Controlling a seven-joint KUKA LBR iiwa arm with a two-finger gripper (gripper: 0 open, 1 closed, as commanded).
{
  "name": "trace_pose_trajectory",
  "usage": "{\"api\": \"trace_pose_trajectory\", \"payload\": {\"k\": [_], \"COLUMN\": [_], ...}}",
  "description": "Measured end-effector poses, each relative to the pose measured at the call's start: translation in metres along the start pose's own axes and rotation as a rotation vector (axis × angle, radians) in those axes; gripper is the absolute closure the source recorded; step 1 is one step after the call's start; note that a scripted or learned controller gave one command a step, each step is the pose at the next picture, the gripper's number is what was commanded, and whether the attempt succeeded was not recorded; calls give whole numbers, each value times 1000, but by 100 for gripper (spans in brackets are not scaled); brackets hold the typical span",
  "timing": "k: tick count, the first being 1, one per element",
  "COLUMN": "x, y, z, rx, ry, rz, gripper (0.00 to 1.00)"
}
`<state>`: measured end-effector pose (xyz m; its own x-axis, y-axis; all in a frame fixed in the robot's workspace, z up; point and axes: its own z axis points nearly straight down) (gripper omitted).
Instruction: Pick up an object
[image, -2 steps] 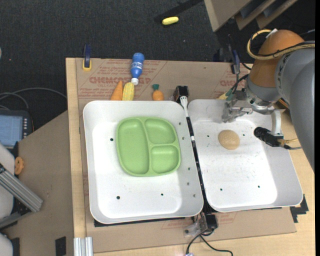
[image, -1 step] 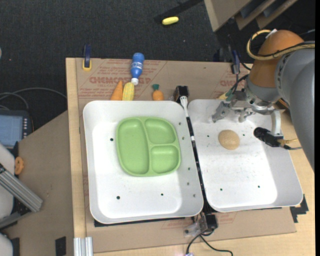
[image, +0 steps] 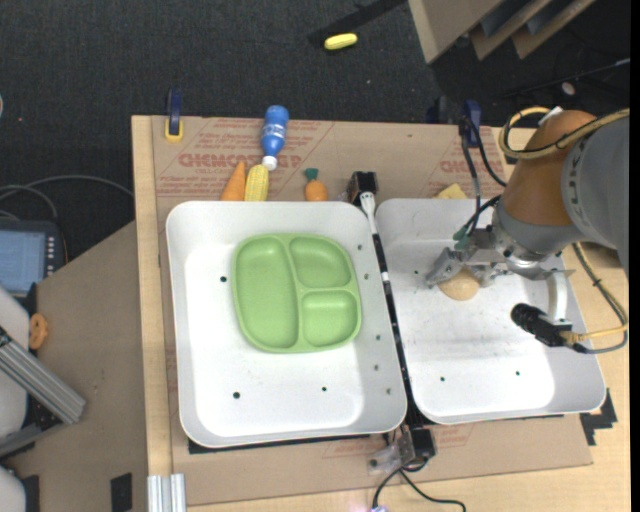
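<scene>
- Over the far half of the right shallow white plastic bin (image: 500, 395), the gripper (image: 466, 270) hangs low. It is carried by the grey arm (image: 605, 190) with its orange band (image: 545, 180), which reaches in from the right side of the camera view.
- Just beneath the gripper, and partly covered by it, a tan rounded object (image: 460, 289) lies on the floor of that bin, nearer its left wall than its right.
- Whether the gripper is wide or narrow cannot be told from this slanted view, nor whether it touches the tan rounded object.
- Alongside stands the left shallow white plastic bin (image: 200, 330), and the rims of the two meet.
- A light green plastic plate with three compartments (image: 295, 292) lies flat in the left bin, toward its far half.
- Behind the left bin, on the brown printed counter (image: 420, 150), lie several small things:
  - a blue-and-white plastic bottle (image: 273, 134);
  - an orange carrot-shaped toy (image: 233, 183) just beside a yellow corn-cob toy (image: 257, 182);
  - a small orange carrot toy with a green top (image: 315, 187);
  - a small black thing (image: 362, 184) near the gap between the bins.
- Beyond the counter, a yellow oblong thing (image: 341, 41) lies on the dark floor (image: 100, 60).
</scene>
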<state>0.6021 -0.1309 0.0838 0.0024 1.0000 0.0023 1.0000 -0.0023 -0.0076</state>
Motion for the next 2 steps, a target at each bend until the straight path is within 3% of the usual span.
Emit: {"api": "trace_pose_trajectory", "payload": {"k": [1, 2], "x": [-1, 68], "y": [4, -21], "z": [-12, -107], "rx": [-11, -17], "ry": [-3, 0], "rz": [-1, -9], "gripper": [100, 100]}}
